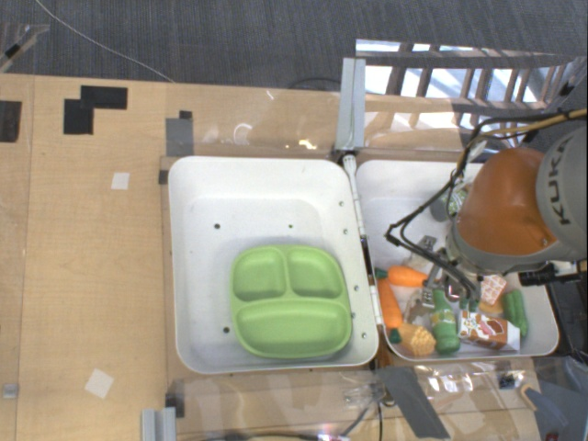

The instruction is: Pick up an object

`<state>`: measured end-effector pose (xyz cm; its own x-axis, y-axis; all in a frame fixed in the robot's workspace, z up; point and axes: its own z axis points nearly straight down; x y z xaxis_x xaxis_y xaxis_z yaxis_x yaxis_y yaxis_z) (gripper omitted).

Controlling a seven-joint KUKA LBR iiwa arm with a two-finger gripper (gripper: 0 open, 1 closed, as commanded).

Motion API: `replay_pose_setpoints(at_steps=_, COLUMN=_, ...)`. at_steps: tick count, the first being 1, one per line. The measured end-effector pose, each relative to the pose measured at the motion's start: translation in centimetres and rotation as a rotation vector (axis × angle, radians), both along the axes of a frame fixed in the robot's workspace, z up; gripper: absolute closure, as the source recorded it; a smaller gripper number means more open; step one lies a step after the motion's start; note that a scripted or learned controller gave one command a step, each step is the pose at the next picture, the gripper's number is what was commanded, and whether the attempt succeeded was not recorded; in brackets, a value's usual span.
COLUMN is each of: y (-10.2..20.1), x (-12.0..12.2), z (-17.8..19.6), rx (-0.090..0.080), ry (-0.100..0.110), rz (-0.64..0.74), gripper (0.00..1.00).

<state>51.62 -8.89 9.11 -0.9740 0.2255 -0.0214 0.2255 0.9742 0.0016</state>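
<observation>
The right bin [404, 191] holds several toy foods in its near half. An orange carrot [404, 276] lies beside a second orange piece [390, 307] against the bin's left wall. A yellow lump [420, 340] and a green piece [446, 331] sit at the front, with a red-and-white packet [484, 331] and a green cucumber [515, 309] to their right. My gripper [432, 294] hangs low over this pile, just right of the carrot, under the orange wrist band [503, 205]. The wrist hides what is beneath it.
The left bin [207, 200] carries a green divided plate [290, 299] in its near half. A metal divider [360, 237] separates the two bins. Black cables [418, 219] loop from the wrist over the right bin's far half.
</observation>
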Motion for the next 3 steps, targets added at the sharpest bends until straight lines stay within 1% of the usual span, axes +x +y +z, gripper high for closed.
replay_pose_setpoints(at_steps=1, y=-0.4, x=-2.0, z=0.0, rx=0.004, ry=-0.007, rz=-0.150, gripper=0.00)
replay_pose_setpoints(at_steps=2, y=0.3, x=-0.8, z=0.0, rx=0.003, ry=0.003, rz=-0.196, gripper=0.00)
replay_pose_setpoints(at_steps=3, y=0.3, x=-0.2, z=1.3, rx=0.001, ry=-0.017, rz=-0.188, gripper=1.00)
